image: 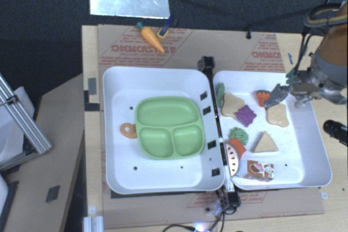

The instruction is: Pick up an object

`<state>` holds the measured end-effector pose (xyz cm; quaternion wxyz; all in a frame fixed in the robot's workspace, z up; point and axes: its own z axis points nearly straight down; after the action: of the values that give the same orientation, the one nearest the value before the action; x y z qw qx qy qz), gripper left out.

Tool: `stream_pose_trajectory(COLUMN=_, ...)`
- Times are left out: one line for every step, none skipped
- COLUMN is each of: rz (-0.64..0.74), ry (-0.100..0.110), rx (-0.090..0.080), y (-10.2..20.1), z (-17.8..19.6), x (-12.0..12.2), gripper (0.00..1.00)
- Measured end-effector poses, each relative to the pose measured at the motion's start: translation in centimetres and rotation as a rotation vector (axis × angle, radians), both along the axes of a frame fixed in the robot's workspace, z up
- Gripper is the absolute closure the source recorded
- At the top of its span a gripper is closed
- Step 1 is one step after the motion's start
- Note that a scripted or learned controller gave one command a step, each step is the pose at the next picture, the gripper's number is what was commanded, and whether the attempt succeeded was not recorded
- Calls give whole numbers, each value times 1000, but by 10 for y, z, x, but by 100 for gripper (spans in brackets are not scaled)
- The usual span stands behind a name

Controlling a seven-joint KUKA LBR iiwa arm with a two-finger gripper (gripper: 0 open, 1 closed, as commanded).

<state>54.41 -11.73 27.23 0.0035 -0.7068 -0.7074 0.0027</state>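
The arm enters over the right bin's (318, 163) far right corner, and its gripper (279, 93) hangs low above the bin's far half. Whether the fingers are apart or together I cannot tell; nothing shows between them. Just beside the gripper lie a small red-orange piece (262, 97) and a pale tan piece (277, 115). Nearer the bin's middle sit a purple piece (246, 114) on a tan slab (232, 103), a green broccoli (238, 135), a tan wedge (265, 143), a watermelon slice (234, 156) and a small carton (260, 169). The left bin (117, 89) holds a green divided tray (169, 126) and a small orange ring (128, 130). A toy carrot (151, 39) lies on the desk (60, 111) beyond the bins.
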Motion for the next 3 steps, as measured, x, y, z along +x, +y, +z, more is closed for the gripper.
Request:
stream_pose_trajectory(rz=2, ry=-11, rx=-2, y=0, z=5, x=2, gripper=0)
stream_pose_trajectory(rz=0, ry=-6, rx=-1, y=-8, z=-53, x=2, gripper=0)
stream_pose_trajectory(rz=1, ry=-5, rx=0, y=1, z=-113, x=3, gripper=0)
